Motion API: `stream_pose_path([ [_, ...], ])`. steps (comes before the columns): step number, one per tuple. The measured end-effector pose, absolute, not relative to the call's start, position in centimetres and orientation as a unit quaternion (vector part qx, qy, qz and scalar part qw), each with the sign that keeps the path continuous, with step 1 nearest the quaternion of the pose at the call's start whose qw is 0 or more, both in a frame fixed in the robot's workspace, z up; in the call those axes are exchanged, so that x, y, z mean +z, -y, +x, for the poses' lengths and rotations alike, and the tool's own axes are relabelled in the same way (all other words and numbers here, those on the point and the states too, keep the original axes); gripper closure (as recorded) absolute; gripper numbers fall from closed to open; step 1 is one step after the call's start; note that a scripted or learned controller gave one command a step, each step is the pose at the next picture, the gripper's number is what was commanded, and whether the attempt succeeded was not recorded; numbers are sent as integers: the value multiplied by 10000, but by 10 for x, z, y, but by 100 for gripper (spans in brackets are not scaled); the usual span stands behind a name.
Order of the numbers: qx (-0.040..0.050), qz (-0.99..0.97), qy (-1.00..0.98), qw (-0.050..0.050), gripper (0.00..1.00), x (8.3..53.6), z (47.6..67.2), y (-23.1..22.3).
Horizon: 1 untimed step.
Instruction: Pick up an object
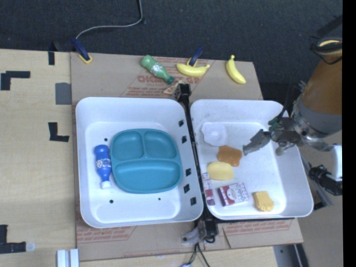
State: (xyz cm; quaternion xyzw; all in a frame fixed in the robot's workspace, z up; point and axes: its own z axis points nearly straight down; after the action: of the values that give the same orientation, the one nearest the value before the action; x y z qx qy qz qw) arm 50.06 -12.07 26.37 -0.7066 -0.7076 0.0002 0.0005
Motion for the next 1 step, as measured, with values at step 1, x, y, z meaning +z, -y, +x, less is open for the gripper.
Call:
stream_pose_path([
  [1,8,-7067,7075,14,0,148,554,114],
])
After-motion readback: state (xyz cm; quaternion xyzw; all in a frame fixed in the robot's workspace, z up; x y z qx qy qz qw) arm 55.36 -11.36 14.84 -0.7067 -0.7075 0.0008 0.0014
